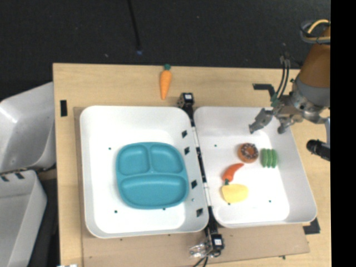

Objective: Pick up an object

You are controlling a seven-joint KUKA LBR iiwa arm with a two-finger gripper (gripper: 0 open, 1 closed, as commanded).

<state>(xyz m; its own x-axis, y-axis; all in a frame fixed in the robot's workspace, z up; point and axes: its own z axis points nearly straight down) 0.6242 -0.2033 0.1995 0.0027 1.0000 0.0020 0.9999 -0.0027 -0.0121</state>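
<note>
In the right bin [281, 204] lie a round brown doughnut-like toy [248, 152], a green ribbed toy [269, 158], a red-orange pepper [232, 172] and a yellow toy [235, 193]. My gripper [271, 123] hangs over the bin's far right part, above and behind the doughnut and the green toy. Its two fingers are spread apart with nothing between them.
The left bin [94, 204] holds a blue divided plate [151, 174]. An orange carrot [165, 82] lies on the bench behind the bins. Black clips [186, 99] sit along the seam between the bins. A white object [25, 127] stands at the left.
</note>
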